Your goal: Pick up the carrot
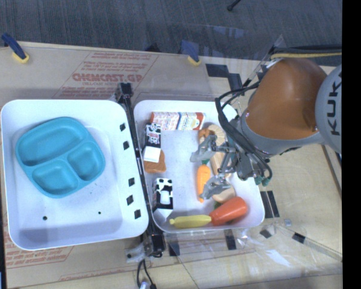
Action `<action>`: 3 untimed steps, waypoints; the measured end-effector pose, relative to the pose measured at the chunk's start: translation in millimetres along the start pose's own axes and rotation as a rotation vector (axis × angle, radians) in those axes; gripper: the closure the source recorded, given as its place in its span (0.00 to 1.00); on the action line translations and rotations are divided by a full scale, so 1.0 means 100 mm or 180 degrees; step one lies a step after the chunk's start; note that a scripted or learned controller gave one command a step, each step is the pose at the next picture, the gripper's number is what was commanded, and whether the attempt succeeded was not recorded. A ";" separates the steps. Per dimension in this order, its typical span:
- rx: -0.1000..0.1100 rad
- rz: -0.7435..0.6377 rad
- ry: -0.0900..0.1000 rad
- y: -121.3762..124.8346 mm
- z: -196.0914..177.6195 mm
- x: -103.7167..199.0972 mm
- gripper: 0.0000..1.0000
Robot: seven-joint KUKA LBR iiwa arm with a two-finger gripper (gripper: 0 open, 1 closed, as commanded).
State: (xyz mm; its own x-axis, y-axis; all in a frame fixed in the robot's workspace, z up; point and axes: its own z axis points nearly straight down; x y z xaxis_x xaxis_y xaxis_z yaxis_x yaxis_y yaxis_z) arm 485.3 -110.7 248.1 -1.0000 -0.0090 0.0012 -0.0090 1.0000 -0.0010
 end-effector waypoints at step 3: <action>-0.0003 0.0629 -0.0016 -0.40 1.45 -0.07 1.00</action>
